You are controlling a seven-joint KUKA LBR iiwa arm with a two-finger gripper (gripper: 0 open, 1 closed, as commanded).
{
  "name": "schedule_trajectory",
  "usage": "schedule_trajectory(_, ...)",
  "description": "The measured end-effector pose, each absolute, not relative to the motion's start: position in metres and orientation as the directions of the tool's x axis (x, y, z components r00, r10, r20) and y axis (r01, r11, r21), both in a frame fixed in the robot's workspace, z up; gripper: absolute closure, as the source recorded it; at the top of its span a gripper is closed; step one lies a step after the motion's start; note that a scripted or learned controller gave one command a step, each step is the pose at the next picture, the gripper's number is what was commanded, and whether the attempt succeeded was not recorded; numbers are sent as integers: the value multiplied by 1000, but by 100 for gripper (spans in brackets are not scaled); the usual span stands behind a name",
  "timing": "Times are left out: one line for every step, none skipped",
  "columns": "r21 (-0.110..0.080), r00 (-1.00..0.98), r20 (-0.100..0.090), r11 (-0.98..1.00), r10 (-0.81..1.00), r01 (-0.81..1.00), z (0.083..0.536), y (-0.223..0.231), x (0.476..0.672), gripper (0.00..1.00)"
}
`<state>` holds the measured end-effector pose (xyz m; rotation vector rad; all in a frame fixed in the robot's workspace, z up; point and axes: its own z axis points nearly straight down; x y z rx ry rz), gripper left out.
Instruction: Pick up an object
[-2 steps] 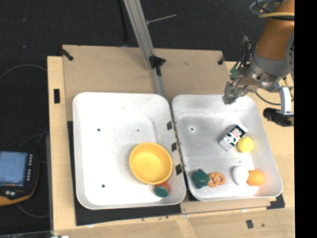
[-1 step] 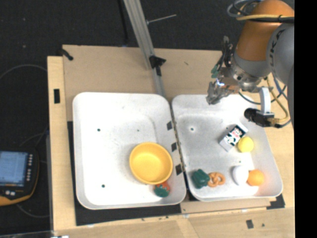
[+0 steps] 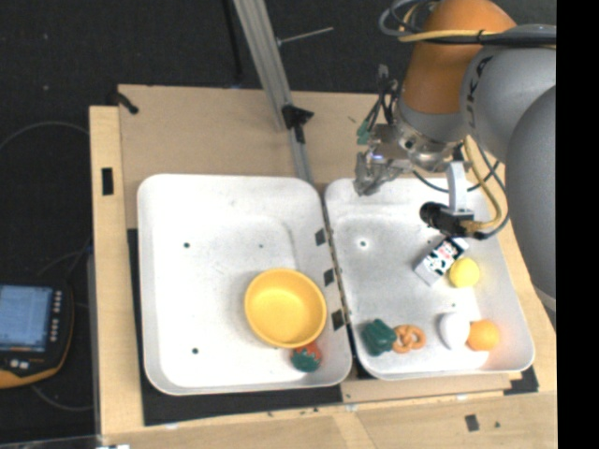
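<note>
The grey arm with the orange band comes in from 2 o'clock. Its tool (image 3: 372, 178) hangs over the top left corner of the right bin (image 3: 393, 223), just above the white floor. I cannot tell how the tool is set. Nothing can be seen held in it.

The right bin sits at 4 o'clock on the desk (image 3: 206, 129). Most of the things to pick lie along its 3 o'clock and 6 o'clock sides. A small white and black box (image 3: 436, 262) lies next to a yellow ball (image 3: 463, 272), and they touch. Lower down, an orange ball (image 3: 483, 335) sits just beside a white lump (image 3: 453, 330). At the 6 o'clock edge are a dark green toy (image 3: 377, 337) and an orange pretzel-shaped toy (image 3: 408, 338), side by side. All of these are well apart from the tool.

The left bin (image 3: 187, 241) holds a yellow bowl (image 3: 285, 307), standing upright near its 5 o'clock corner. A small green and red toy (image 3: 306, 357) lies just below the bowl.

A black and orange handset with a blue screen (image 3: 28, 330) lies at 8 o'clock, off the desk.
</note>
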<state>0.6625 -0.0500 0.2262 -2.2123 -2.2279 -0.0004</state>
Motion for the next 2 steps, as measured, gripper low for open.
schedule_trajectory(3,-8,2,8,1000,1000,239,7,675,100)
schedule_trajectory(3,-7,2,7,1000,1000,250,56,681,100)
